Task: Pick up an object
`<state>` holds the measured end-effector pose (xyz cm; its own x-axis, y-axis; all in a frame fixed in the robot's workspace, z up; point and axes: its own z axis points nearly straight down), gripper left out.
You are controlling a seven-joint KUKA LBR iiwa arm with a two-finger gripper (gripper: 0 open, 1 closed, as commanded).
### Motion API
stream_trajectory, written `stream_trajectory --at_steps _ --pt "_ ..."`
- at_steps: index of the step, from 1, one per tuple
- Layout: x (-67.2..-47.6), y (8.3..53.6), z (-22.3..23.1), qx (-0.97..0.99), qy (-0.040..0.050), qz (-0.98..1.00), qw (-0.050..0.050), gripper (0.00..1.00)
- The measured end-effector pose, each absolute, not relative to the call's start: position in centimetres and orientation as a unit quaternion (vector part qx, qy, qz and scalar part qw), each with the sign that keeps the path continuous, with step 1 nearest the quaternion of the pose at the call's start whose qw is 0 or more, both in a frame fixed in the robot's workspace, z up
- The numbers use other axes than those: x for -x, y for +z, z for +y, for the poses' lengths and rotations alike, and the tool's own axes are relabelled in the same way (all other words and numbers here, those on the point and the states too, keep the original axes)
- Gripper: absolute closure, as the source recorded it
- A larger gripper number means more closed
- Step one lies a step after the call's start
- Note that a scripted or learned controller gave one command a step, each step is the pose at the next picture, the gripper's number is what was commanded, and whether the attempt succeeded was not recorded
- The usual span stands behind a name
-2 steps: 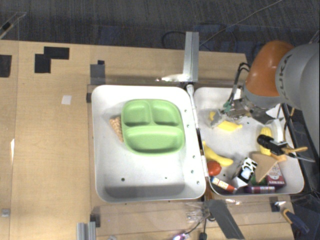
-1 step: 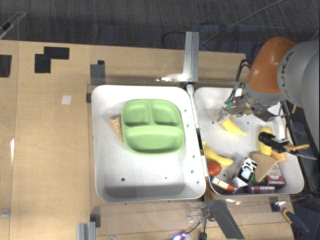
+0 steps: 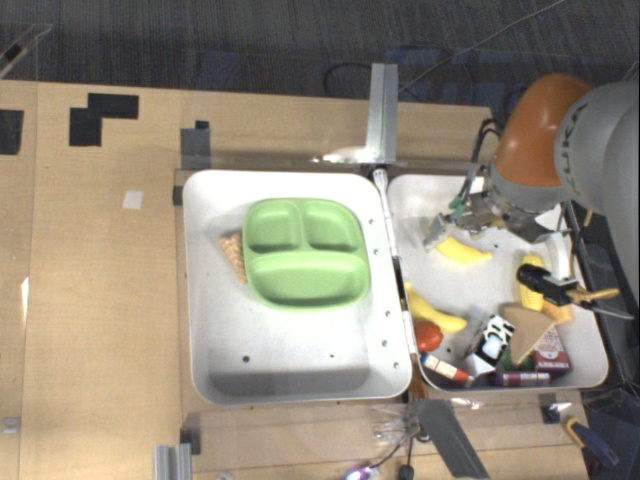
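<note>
Just below the end effector (image 3: 452, 220) lies a small yellow banana (image 3: 464, 252).

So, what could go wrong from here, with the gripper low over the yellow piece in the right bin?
1. The gripper hangs at the edge of the yellow piece, so it may close off-centre and the piece may slip out.
2. The piece lies near the bin's back wall; a finger might hit it.
3. The clutter at the front could be knocked on the way out.
</note>
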<state>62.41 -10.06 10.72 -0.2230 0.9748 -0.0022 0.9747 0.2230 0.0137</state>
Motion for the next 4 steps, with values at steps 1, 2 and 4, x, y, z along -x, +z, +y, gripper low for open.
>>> stream_trajectory --at_steps 1,2,4 --pt "-62.7 12.0 -10.0 -0.623 0.0074 0.782 0.008 1.00" --pt "-54.2 9.2 -14.4 -0.521 0.0028 0.854 0.008 1.00" --pt "-57.6 18.1 -9.7 -0.522 0.0018 0.853 0.003 1.00"
